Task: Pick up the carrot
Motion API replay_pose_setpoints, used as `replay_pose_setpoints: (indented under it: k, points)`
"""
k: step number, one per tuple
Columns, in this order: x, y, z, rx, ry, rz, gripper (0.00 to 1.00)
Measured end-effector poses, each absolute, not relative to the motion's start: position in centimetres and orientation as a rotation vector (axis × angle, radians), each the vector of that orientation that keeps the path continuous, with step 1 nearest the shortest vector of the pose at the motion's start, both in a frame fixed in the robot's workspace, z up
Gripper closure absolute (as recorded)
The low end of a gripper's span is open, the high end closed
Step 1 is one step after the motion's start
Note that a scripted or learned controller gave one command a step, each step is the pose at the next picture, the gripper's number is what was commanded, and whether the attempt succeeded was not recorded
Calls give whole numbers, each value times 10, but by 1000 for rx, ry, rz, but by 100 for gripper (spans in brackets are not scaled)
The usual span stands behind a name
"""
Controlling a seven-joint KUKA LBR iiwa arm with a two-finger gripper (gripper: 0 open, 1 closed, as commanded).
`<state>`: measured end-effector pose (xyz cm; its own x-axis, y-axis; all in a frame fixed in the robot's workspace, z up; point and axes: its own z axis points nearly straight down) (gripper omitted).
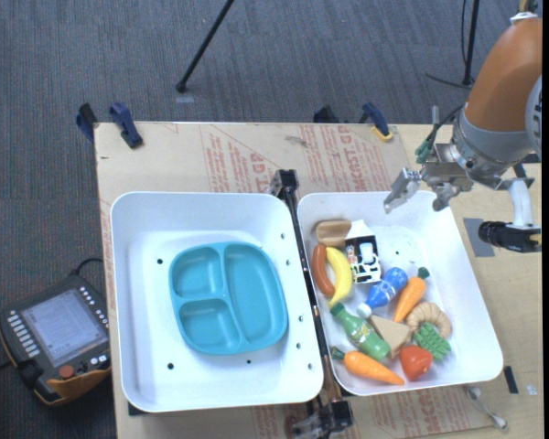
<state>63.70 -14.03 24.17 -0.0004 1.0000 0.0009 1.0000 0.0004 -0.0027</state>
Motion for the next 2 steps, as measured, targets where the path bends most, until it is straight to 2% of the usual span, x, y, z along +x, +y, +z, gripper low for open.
replay_pose_setpoints:
  k: [1,2]
  points:
    - [581,-201,98,-2041,-2381,4,0]
    - [544,-179,87,-1920,-2482,0,0]
